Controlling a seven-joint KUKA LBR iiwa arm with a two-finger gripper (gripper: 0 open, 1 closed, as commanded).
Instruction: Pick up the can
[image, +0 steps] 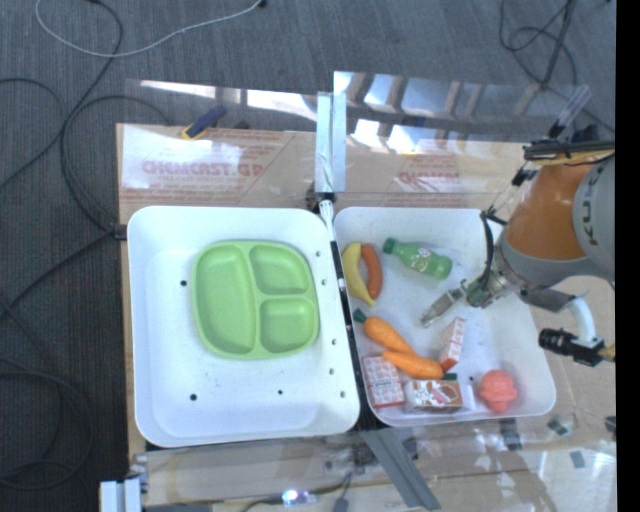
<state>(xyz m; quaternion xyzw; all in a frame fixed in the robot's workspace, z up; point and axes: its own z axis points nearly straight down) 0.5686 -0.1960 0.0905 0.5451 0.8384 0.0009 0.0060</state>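
**Ana:** While the arm (560, 225) reaches in over the right bin (400, 300), where is the can?

**Ben:** Take the green bottle (420, 260) as the marker. The can (453, 343), red and white, lies in the same bin, toward the front rim from the bottle and a little to its right. It looks tipped, not upright.

**Ana:** And the tool?

**Ben:** The tool (445, 305) hangs between the bottle and the can, just beside the can's top end. I cannot tell whether it is open or closed, or whether it touches the can. Nothing shows as gripped.

**Ana:** So how far along is the job?

**Ben:** I'd say early. The approach looks mostly made, but the can rests on the bin floor, so the grasp and the lift are not yet done.

**Ana:** Anything crowding it?

**Ben:** Two carrots (400, 350) lie forward of the bottle, just left of the can. A clean grip may need care there.
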